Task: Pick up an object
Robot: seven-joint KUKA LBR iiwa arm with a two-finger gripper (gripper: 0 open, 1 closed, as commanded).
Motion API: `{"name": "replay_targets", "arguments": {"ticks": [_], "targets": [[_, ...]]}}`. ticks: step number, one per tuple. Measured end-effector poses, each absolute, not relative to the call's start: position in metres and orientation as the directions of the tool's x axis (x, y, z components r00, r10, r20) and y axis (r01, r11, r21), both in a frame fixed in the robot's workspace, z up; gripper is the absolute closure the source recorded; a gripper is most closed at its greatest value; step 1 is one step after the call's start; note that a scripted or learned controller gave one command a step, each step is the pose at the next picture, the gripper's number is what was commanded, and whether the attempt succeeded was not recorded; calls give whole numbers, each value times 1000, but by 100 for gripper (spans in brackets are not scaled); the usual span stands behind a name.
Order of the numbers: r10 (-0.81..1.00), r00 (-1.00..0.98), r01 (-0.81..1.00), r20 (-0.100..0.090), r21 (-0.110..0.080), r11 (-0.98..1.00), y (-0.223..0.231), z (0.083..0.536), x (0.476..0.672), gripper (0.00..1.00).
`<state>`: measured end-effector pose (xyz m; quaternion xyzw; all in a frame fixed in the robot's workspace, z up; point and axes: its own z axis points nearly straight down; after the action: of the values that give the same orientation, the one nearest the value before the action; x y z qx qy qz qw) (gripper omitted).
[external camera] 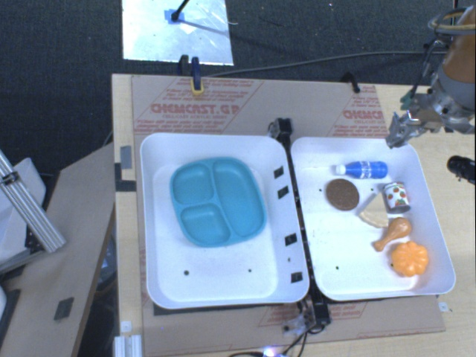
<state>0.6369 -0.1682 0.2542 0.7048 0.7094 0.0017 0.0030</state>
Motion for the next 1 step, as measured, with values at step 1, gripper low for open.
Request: {"name": "replay_targets", "arguments": {"ticks": [1], "targets": [[1000,-6,1000,-1,4,6,-168,267,638,100]]}}
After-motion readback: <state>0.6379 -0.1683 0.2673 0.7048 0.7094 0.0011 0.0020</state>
